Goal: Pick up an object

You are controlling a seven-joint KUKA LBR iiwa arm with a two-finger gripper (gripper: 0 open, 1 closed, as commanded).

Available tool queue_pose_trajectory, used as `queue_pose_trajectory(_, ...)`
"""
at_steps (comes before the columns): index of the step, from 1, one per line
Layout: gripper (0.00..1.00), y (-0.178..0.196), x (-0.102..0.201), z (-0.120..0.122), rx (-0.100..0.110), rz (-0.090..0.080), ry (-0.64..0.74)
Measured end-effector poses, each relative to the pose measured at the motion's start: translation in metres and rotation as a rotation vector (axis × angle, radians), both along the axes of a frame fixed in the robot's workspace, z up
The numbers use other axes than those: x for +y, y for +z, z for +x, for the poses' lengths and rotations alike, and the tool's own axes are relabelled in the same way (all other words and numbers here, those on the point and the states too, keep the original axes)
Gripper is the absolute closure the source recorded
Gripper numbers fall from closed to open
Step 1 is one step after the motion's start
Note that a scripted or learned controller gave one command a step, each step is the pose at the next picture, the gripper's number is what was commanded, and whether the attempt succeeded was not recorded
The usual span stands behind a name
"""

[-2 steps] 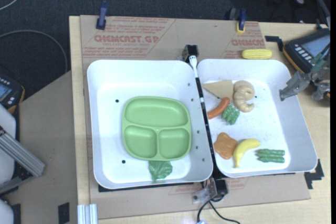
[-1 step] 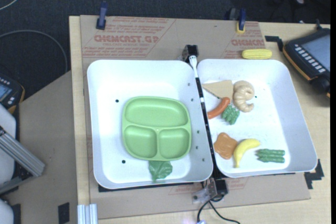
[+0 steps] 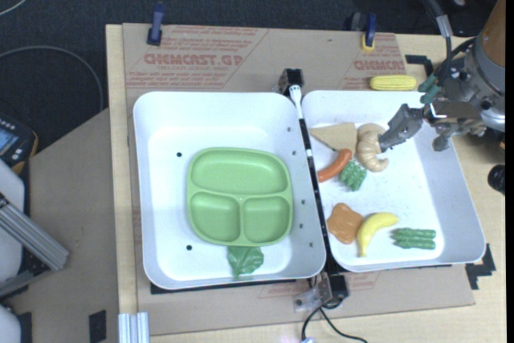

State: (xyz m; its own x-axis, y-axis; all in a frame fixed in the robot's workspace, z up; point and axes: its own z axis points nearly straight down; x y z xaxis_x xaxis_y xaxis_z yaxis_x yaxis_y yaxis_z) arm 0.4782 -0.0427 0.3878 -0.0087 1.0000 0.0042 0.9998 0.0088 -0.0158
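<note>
Croissant (image 3: 371,149) lies in the right bin (image 3: 450,205), between cheese wedge (image 3: 337,136) and gripper (image 3: 399,128). Gripper sits low just beside it, placed for a grasp; whether the fingers are apart cannot be told.

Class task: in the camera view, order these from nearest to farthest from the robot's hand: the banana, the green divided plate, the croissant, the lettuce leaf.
From the hand:
1. Croissant, right bin, just beside it.
2. Banana, right bin, toward the front edge.
3. Green divided plate, middle of the left bin.
4. Lettuce leaf, left bin, front edge, below the plate.
</note>
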Motion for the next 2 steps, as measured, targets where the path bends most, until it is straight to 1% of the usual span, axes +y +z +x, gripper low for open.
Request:
queue_pose_trajectory(1, 0.0, 0.153, 0.021, 0.002, -0.035, -0.004, -0.006)
queue_pose_trajectory(2, 0.0, 0.111, 0.153, 0.0, -0.01, -0.003, 0.007)
